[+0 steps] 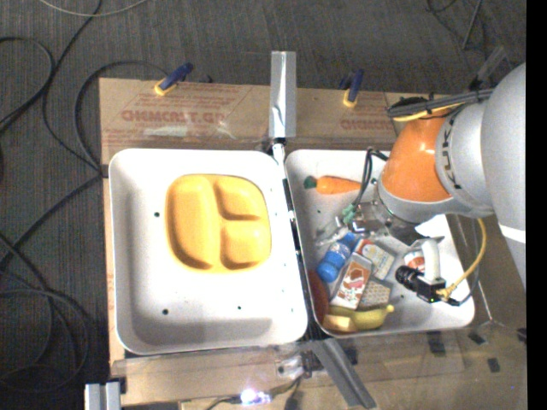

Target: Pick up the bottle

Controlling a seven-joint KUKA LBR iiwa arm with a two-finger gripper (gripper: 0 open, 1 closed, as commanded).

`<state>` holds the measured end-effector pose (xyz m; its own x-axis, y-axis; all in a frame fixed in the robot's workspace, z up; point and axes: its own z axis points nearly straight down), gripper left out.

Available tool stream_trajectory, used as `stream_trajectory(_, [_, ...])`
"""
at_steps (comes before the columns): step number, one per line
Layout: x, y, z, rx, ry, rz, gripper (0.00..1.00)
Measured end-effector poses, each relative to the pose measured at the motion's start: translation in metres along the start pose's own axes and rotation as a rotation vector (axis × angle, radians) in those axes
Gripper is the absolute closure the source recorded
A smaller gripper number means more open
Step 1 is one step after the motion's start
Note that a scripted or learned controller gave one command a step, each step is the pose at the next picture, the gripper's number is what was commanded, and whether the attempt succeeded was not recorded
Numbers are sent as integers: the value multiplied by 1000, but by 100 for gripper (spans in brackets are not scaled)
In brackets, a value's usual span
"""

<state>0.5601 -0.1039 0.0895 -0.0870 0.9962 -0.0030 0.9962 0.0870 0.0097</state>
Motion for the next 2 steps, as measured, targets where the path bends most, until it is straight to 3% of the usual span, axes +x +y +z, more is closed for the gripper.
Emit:
stream_trajectory(1, [0, 2, -10, -3, 1, 0, 100])
stream_trajectory(2, [68, 19, -125, 13, 0, 259, 100])
